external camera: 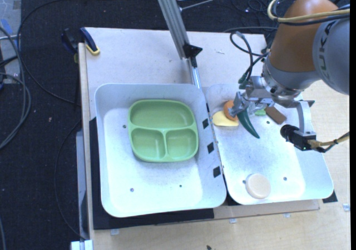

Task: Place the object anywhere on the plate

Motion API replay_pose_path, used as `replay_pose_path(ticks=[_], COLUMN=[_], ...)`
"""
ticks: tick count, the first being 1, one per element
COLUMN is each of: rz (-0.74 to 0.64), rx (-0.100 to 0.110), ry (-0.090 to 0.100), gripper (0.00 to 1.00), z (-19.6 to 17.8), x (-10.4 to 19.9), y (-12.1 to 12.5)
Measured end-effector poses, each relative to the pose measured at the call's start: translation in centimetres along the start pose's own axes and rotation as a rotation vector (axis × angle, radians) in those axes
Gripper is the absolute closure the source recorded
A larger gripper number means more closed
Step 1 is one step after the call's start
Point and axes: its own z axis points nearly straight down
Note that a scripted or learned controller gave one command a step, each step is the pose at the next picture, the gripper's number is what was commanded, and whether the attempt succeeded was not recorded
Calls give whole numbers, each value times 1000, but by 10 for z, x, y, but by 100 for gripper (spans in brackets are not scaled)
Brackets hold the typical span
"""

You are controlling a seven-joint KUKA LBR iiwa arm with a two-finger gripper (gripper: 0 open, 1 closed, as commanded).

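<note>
Operator: Position check. Gripper (245, 109) low at the back of the right bin (281, 160), right over a cluster: green piece (250, 125), yellow piece (224, 120), brown block (275, 114). Closed or apart?

Observer: Cannot tell; hidden under the wrist and the cluster. Green piece poking out from below the gripper, tilted toward the bin's middle. Probably the object meant, but held or merely lying there: not readable.

Operator: Plate (161, 115) sitting in the left bin (150, 188), well apart from the cluster. Round disc (258, 186) near the front edge, out of the way.

Observer: Risks, as judged. First: lifting with nothing caught, or catching only the tip of the green piece and dropping it over the raised edges between the bins. Second: nudging the yellow piece, touching or nearly touching the green one, and dragging it along. Third: pinching two pieces at once, given the crowding.

Operator: Cause in each case: tight cluster, slim sloping target.

Observer: Worth watching the lift before trusting the carry.
</note>
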Motion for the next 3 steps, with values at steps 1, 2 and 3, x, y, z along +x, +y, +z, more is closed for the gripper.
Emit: replay_pose_path(ticks=[1,2,3], rz=[1,-1,-1], rx=[1,1,-1], ry=[0,0,0], gripper=[100,100,100], z=[13,24,28], x=[53,108,156], y=[-15,-26,-28])
